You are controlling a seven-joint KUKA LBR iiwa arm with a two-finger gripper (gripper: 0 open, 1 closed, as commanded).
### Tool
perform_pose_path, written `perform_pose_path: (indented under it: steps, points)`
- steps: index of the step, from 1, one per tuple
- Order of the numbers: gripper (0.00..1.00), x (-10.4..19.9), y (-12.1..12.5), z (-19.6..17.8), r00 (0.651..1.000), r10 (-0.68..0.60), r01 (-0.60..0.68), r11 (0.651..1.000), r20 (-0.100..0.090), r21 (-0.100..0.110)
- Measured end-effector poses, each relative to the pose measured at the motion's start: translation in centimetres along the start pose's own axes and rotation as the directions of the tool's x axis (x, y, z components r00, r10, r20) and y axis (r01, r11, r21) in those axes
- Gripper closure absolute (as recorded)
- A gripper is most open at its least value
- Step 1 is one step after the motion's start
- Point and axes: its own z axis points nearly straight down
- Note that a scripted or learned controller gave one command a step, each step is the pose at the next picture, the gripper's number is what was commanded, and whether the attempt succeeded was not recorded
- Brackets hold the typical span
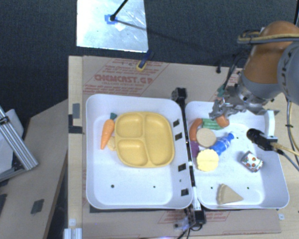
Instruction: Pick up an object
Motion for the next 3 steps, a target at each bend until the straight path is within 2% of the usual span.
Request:
perform_pose_path:
  steps: [1,2,3]
  points:
    - [1.00,5.6,-0.7,0.9,1.000,-0.001,0.001,1.000,-0.001,0.001]
    - [1.00,11.5,-0.7,-0.2,1.000,-0.002,0.002,1.000,-0.001,-0.001]
    - [1.00,13.6,-1.9,0.2,1.000,0.002,-0.002,1.000,0.001,0.002]
